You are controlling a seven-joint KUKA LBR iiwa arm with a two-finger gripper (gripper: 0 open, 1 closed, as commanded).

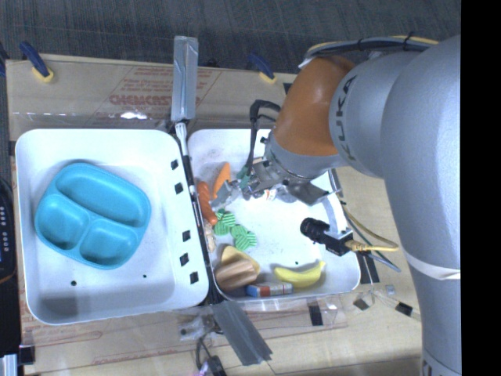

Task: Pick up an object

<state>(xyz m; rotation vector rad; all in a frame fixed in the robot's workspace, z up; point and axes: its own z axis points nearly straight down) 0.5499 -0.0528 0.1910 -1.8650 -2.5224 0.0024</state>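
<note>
My gripper (pixel 235 189) hangs low in the right bin (pixel 342 210), near its left wall. Beside it lie an orange carrot-like piece (pixel 222 175) and a longer orange-red stick (pixel 206 200) along the wall. Just below the gripper sit two green ridged pieces (pixel 235 229). Nothing can be seen held. Along the front of the bin are a brown bread-like piece (pixel 236 269), a yellow banana (pixel 298 272) and a small blue-and-red marker (pixel 268 290).
The left bin (pixel 47 288) holds a blue divided tray (pixel 92 213). A grey divider with black clips (pixel 185 210) separates the two bins. The arm's large grey and orange body (pixel 352 108) overhangs the right bin's far and right side.
</note>
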